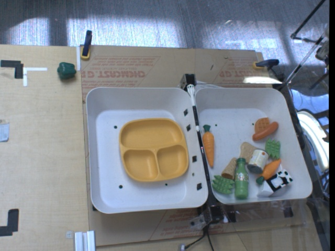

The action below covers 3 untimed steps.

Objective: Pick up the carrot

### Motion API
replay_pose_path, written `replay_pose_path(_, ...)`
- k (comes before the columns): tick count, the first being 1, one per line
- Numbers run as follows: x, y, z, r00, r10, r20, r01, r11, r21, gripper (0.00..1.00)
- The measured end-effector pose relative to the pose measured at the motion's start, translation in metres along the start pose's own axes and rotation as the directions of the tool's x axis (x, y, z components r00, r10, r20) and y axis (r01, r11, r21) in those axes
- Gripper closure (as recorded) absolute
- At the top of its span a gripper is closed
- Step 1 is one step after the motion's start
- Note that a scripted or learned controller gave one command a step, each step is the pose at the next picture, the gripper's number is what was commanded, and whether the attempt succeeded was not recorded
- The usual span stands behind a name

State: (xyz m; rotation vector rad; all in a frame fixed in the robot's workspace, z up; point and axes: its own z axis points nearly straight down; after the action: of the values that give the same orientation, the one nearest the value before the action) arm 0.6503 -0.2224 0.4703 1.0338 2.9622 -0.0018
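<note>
Here, seen from above at a slant, my desk [42, 156] carries 2 shallow white bins side by side. The carrot [209, 145] I am sent for lies in the right bin [235, 101], close against its left wall, orange body pointing toward the near edge and green top toward the far one, apart from the other items.

The rest of that bin's load is bunched in the near right corner: a reddish-brown piece [265, 129] toward the far side, a leafy green item [272, 149], a tan wedge [246, 150], a small tin can [257, 161] on its side, a second, smaller orange carrot-like piece [269, 170], a green bottle [241, 178], a frilly green leaf [223, 185] and a black-and-white block [280, 182], several of them touching.

The left bin [99, 156] holds a yellow tray [154, 149] with 3 compartments, set roughly at its middle.

On the desk's far left a small dark green object [66, 70] sits alone, well apart from both bins. Clamps stand at the far edge of the cardboard sheet [131, 69] under the bins.

As for my pincer, I cannot tell whether it is open or closed.
</note>
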Motion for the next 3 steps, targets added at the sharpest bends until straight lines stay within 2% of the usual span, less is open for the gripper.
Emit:
replay_pose_path(1,0.0,0.001,-0.072,0.969,-0.246,0.011,0.246,0.969,-0.002,0.0)
replay_pose_path(2,0.002,0.0,0.002,0.941,-0.338,0.001,0.338,0.941,-0.001,0.0)
replay_pose_path(3,-0.003,0.004,-0.055,0.832,-0.555,0.011,0.555,0.832,-0.001,0.0)
